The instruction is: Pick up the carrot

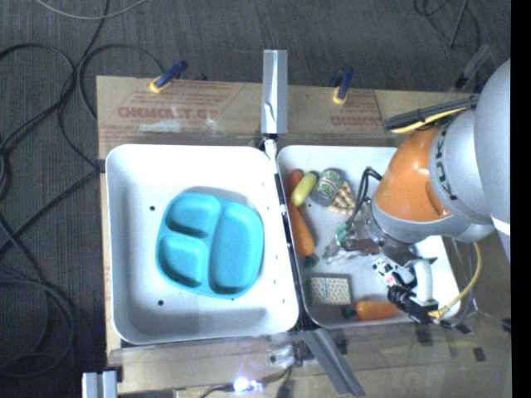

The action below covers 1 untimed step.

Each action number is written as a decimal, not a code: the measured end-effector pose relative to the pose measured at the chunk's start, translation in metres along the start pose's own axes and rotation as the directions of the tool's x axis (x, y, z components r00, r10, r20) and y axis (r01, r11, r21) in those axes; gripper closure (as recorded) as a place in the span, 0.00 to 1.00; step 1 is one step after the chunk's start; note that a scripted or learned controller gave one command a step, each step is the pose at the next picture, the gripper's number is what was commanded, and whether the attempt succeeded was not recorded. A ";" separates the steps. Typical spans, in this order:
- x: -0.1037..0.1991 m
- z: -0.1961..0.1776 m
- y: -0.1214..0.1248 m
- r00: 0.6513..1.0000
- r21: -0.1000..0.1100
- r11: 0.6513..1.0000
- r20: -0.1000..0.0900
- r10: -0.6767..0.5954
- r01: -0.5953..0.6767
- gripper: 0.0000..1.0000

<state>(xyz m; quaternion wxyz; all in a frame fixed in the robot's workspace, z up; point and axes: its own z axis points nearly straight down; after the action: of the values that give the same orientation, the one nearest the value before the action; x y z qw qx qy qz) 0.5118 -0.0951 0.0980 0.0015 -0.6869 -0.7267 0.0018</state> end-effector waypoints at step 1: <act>0.014 -0.085 0.021 1.000 -0.002 1.000 0.002 -0.004 0.004 1.00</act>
<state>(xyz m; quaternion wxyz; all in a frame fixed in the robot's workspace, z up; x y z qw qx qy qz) 0.5322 -0.0798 0.1832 -0.0001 -0.6856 -0.7280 0.0016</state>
